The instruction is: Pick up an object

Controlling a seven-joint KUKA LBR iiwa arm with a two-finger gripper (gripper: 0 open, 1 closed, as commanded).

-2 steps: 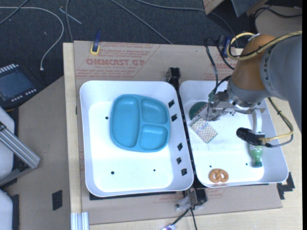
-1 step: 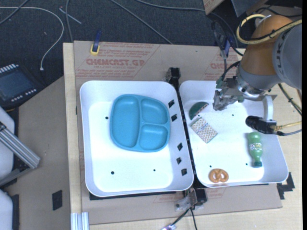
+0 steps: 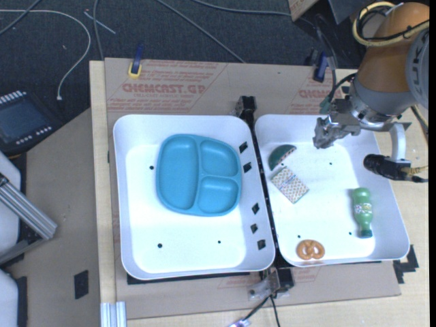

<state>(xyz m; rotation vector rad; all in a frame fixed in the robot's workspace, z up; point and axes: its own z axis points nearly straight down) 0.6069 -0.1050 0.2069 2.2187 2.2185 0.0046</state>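
My gripper (image 3: 325,136) hangs over the back part of the right bin (image 3: 381,251), above its bare floor. Nothing shows between its fingers. A dark green wedge-shaped piece (image 3: 281,155) lies to its left near the bin's inner wall. Just in front of that lies a small patterned grey packet (image 3: 289,184). A green bottle (image 3: 362,211) lies near the right wall. A brown pretzel (image 3: 310,250) rests at the front edge of the bin.
The left bin (image 3: 136,244) holds a blue divided plate (image 3: 199,174). A row of black clips (image 3: 253,203) runs along the seam between the two bins. The cardboard-covered bench (image 3: 184,80) lies around both bins.
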